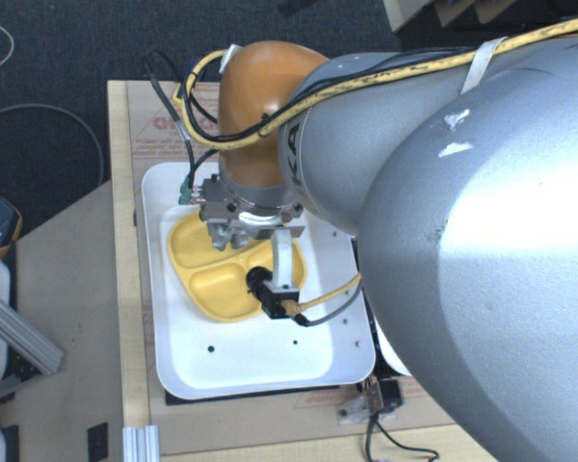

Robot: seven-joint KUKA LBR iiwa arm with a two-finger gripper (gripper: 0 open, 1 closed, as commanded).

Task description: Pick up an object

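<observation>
A yellow, lobed plastic dish point(212, 282) lies in the left white bin point(260, 364), toward its upper left part. My gripper point(239, 242) hangs straight down over the dish's upper right part, under the orange band of the wrist. The wrist body covers the fingers, and I cannot see whether anything is between them. The dish's right side is partly hidden by the gripper and its mount.
The bin's white floor is bare toward the near edge, with small dark holes point(211, 347). The big grey arm covers the right bin and most of the right half of the view. A wooden bench edge point(130, 258) runs along the bin's left side.
</observation>
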